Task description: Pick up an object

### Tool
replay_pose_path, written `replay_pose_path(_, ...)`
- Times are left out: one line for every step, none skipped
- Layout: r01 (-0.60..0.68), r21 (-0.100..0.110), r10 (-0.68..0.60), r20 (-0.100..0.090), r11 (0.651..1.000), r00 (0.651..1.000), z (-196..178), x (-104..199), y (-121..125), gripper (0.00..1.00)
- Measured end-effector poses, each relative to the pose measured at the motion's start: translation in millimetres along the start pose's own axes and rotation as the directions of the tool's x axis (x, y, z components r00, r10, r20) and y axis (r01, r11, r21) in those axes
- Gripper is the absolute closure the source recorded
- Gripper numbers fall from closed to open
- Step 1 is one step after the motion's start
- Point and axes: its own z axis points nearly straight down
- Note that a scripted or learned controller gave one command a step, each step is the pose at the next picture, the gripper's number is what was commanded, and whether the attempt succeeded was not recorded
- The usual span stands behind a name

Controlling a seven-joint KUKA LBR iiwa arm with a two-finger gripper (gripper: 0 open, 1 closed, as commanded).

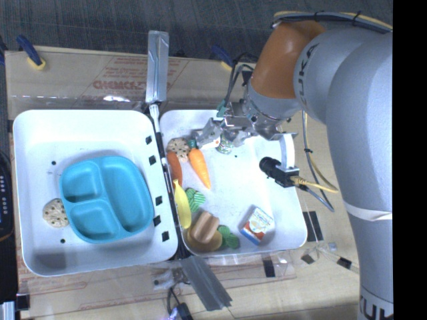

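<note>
Two shallow white bins are seen side by side on the desk (80,72), and the divider (157,65) between them is taken here as the landmark. To the left of the divider, the left bin (33,129) holds a blue compartment tray (105,197), and a round cookie (55,213) is seen beyond the tray's far-left edge, touching or nearly touching it.

To the right of the divider, the right bin (293,219) holds the toy foods. Just beside the divider, a second cookie (177,145) is seen near the upper end, with two carrots below it: one carrot (174,166) closest to the divider and a brighter carrot (199,167) just right of it. Further down the divider, a banana (182,205) lies along it, with a green leafy piece (197,199) next to it, a bread-like brown piece (205,228) beneath, and a small milk carton (257,224) well to the right.

The pincer (220,133) is found right of the divider, at the upper part of the right bin, just above the brighter carrot's top. Whether its fingers are apart or together cannot be told, and nothing is clearly seen between them. The grey arm (347,112) with its orange band (280,59) is seen reaching in from the right.
</note>
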Motion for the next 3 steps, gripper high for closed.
replay_pose_path(-0.004, -0.003, 0.004, 0.001, 1.000, 1.000, 109.2, -26.0, -1.1, 0.00)
replay_pose_path(0.157, 0.000, -0.157, -0.001, 0.988, 0.988, 110.0, -31.6, -36.5, 0.00)
replay_pose_path(0.158, 0.001, -0.158, -0.001, 0.987, 0.987, 100.8, -33.3, -36.5, 1.00)
